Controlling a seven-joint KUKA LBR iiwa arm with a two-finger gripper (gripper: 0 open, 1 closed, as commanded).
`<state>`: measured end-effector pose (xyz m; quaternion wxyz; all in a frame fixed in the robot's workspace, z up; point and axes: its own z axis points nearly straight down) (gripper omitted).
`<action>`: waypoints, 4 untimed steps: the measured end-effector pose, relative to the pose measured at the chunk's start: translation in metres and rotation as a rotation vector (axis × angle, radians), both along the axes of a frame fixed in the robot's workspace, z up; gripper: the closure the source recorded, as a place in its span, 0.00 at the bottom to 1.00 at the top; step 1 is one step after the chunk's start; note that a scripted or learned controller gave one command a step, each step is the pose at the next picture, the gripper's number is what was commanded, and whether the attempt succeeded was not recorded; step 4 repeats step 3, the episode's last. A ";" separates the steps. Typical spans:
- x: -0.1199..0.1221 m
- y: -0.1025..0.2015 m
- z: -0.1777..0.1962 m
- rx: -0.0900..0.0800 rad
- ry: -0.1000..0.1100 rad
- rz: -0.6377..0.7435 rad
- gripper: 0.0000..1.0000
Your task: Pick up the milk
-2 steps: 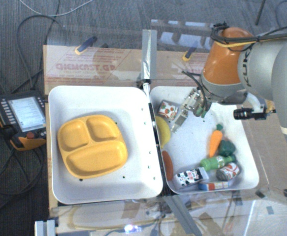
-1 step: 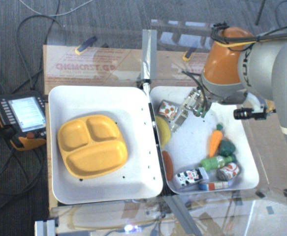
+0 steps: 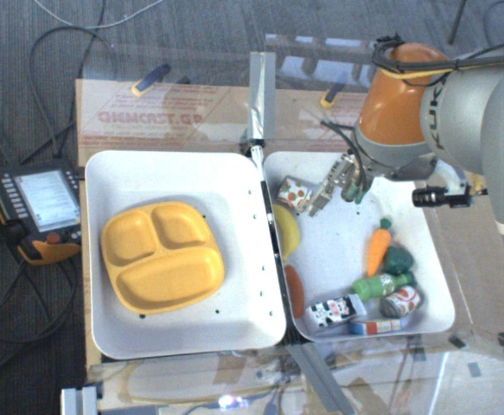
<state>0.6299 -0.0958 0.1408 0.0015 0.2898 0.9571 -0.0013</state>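
The scene is bright and evenly lit, with light that seems to come from above. The two white bins are almost overexposed, so their surfaces lose detail. Shadows are soft and short, for example under the yellow tray. The orange band carries a mild shine. The picture is slightly soft and grainy; small objects look blurred.

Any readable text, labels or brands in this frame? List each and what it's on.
"KU": partial dark letters on the grey arm beside its orange band.
Faint red print on the brown cardboard sheet: too washed out to read.
Black handheld pendant screen: too small.
Cow-patterned milk carton: print unreadable.
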 end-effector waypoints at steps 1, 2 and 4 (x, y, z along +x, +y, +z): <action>0.031 -0.033 -0.050 0.001 -0.008 0.329 1.00; 0.014 -0.007 -0.049 -0.009 -0.013 0.544 1.00; 0.035 -0.059 -0.050 -0.005 -0.011 0.678 1.00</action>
